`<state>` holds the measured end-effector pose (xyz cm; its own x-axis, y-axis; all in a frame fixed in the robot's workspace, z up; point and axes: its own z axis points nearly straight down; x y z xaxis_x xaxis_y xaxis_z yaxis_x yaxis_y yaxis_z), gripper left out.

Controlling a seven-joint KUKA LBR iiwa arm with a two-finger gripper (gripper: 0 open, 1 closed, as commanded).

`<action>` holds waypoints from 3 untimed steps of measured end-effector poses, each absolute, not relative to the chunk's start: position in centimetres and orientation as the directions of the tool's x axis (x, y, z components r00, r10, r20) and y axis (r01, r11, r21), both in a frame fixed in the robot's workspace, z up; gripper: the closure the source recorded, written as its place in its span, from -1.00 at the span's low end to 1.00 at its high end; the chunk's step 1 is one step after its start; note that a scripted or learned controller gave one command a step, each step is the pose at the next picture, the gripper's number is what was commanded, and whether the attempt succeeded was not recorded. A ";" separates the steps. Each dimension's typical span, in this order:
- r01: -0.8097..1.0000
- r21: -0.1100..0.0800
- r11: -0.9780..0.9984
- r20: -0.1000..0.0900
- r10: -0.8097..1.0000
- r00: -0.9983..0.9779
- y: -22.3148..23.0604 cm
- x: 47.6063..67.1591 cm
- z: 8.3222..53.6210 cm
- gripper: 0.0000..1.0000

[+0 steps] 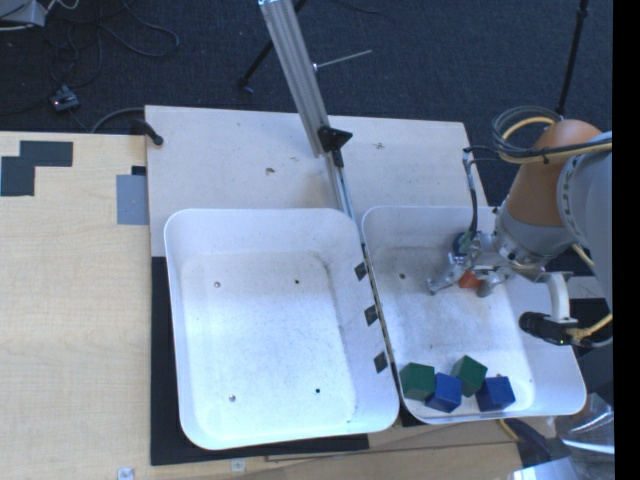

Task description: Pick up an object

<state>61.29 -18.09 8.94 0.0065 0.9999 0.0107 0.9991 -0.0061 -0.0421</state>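
While the gripper (pixel 462 280) sits low in the right bin (pixel 420 230), finger state indiscernible, it hovers well apart from the blocks (pixel 455 384), risking an empty grasp.

- One fixed camera sits above the bench (pixel 250 148), looking down at a slant.
- It takes in both white bins: the left bin (pixel 190 268) and the right bin (pixel 400 228), side by side.
- The arm (pixel 550 193) enters from the right edge of the view.
- Dark floor (pixel 150 28) with cables lies beyond the bench at the top.

Robotics lab, white bins (pixel 262 230) on a bench, aluminium camera mast (pixel 300 78), loose cables (pixel 110 13) on carpet
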 end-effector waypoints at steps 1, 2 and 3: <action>1.000 -0.028 -0.008 -0.002 1.000 0.008 -18.7 64.9 8.9 -1.00; 0.999 -0.049 0.004 -0.006 1.000 -0.004 -14.9 65.5 8.8 -1.00; 0.998 -0.055 0.010 -0.005 1.000 -0.010 -14.8 65.4 9.6 1.00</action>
